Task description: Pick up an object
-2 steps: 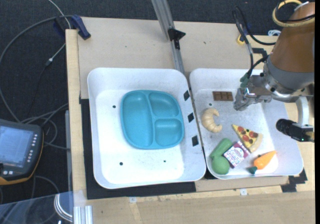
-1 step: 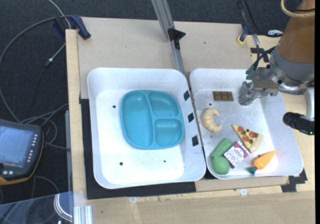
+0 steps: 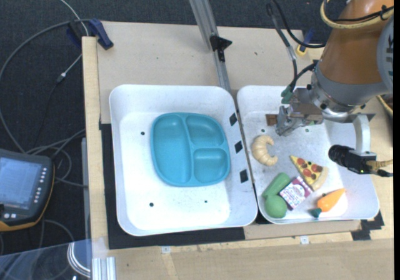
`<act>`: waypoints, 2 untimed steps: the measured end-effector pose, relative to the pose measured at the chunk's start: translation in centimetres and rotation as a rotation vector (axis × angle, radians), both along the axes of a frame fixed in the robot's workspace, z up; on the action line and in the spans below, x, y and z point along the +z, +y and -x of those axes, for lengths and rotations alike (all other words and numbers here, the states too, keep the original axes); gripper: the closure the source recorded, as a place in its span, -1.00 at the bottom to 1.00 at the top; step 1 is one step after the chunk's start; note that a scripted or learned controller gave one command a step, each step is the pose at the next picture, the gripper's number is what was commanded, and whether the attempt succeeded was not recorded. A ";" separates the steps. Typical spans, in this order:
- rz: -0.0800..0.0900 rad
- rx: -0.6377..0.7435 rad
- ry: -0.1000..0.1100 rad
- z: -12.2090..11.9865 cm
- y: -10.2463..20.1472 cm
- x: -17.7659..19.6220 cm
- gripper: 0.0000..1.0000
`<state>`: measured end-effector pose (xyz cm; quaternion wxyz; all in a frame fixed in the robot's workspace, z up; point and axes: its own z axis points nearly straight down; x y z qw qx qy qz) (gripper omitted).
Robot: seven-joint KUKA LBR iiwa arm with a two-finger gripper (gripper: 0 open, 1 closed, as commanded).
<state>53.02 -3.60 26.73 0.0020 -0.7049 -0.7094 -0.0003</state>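
— Turquoise plastic divided plate [image 3: 190,149], left white bin [image 3: 125,147], lying flat. And the right white bin [image 3: 369,204]?

— Tan toy croissant [image 3: 265,150] near its left wall; pizza slice toy [image 3: 310,172] to its right. Along the near edge: green rounded toy [image 3: 274,196], small pink packet [image 3: 294,195] touching it, orange carrot toy [image 3: 330,200].

— The metal two-finger gripper [image 3: 285,126]?

— Low over the bin's far part, just beyond the croissant; nothing between its fingers. Its spread, cannot tell.
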 end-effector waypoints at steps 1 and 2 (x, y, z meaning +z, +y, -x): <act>0.000 0.001 0.000 0.5 5.2 0.3 1.00; 0.000 0.001 0.002 1.5 11.2 -1.0 1.00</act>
